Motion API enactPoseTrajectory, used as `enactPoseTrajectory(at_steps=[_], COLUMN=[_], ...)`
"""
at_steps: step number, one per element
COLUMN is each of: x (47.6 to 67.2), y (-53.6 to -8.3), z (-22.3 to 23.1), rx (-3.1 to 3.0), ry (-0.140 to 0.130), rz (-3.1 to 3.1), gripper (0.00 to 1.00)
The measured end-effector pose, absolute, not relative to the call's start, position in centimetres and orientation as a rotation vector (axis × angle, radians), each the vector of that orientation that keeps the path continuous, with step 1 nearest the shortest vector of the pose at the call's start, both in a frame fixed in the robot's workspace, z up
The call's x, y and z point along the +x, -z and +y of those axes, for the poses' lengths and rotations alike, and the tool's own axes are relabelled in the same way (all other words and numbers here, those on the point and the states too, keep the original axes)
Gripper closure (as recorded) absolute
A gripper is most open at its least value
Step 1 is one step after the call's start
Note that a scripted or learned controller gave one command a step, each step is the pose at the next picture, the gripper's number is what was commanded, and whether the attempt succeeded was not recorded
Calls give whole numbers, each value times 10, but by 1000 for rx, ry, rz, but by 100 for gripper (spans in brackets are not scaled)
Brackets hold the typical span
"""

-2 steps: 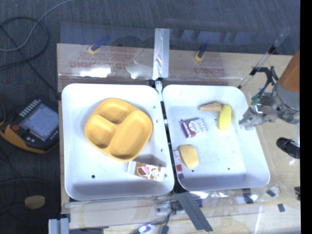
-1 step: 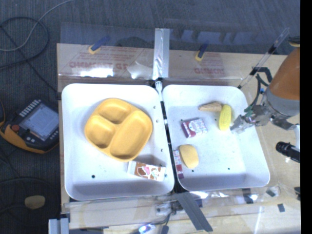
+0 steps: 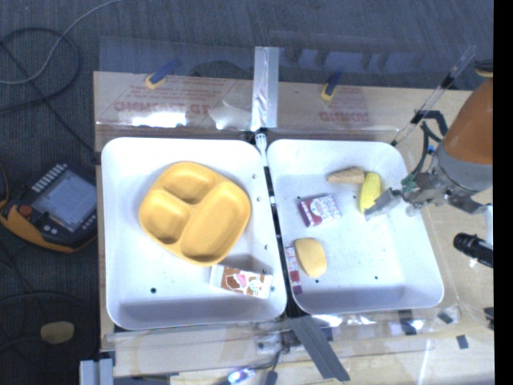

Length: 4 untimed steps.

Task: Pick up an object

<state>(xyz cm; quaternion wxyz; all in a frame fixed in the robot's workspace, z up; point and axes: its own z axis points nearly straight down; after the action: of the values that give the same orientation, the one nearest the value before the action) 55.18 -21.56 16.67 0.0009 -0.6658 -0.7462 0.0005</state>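
Flanking bins [image 3: 120, 295], grey carpeted floor [image 3: 48, 79]

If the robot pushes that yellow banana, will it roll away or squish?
The banana would probably pivot or slide more than roll, since it looks curved and lies flat on the right bin floor. It looks smooth, so it may slip from the gripper beside it. It might nudge the tan piece next to it.
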Motion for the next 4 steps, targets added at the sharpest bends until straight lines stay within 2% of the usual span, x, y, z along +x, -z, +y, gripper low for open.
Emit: enactPoseTrajectory(at_steps=[1,2,3,4], x=[624,624,632,576], y=[-101,-110,-218,-112], z=[-204,-204,-175,-176], rx=[-1982,-1982,-2085,-2306], ry=[-4,-6,-3,-6], rz=[-2437,-2439,-2353,-2131], gripper=[0,100,100,100])
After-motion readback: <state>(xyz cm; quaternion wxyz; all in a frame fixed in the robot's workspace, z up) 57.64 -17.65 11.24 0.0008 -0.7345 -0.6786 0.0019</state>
